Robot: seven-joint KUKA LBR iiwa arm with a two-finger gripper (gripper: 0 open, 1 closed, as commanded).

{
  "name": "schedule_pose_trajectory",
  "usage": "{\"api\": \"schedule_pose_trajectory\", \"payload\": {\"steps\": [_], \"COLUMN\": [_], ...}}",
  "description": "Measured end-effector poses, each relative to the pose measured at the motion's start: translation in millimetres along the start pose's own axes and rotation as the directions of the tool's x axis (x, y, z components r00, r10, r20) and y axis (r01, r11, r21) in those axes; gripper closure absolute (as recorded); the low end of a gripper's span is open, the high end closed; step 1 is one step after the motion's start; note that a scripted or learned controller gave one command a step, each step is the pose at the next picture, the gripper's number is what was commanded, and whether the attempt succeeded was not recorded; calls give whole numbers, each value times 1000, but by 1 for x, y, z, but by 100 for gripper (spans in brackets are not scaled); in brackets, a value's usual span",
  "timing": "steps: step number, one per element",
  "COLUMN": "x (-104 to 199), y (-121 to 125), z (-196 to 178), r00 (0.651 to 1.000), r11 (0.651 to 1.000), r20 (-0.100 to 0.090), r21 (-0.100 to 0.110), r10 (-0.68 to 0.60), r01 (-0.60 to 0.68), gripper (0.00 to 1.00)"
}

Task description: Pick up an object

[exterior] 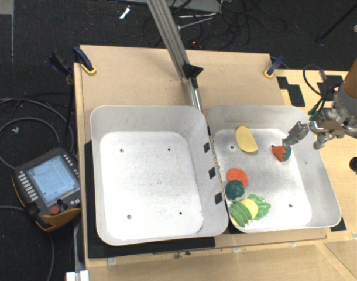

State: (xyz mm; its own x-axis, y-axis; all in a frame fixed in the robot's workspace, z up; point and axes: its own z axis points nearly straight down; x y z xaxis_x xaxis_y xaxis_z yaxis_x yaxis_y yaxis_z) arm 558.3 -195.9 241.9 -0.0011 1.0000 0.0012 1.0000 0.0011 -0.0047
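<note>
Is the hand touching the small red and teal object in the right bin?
Cannot tell. In the camera view the hand meets the small red and teal object with no visible gap, but the slanted view could hide a height difference.

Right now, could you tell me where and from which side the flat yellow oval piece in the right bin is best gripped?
Grip the flat yellow oval piece across its narrow middle, coming straight down from above. It lies flat with its long axis running up the right white bin, with bare floor on both long sides.

Arm entered from right edge, wrist angled down-left; gripper (288,144) low at right side, finger (295,134) slanting down-left.
</note>
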Motion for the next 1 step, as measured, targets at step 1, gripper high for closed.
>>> {"api": "schedule_pose_trajectory", "payload": {"steps": [1], "x": [0], "y": [1], "z": [-3], "r00": [1000], "r11": [1000], "r20": [1], "r21": [-4], "r10": [-1], "r01": [1], "gripper": [0]}}
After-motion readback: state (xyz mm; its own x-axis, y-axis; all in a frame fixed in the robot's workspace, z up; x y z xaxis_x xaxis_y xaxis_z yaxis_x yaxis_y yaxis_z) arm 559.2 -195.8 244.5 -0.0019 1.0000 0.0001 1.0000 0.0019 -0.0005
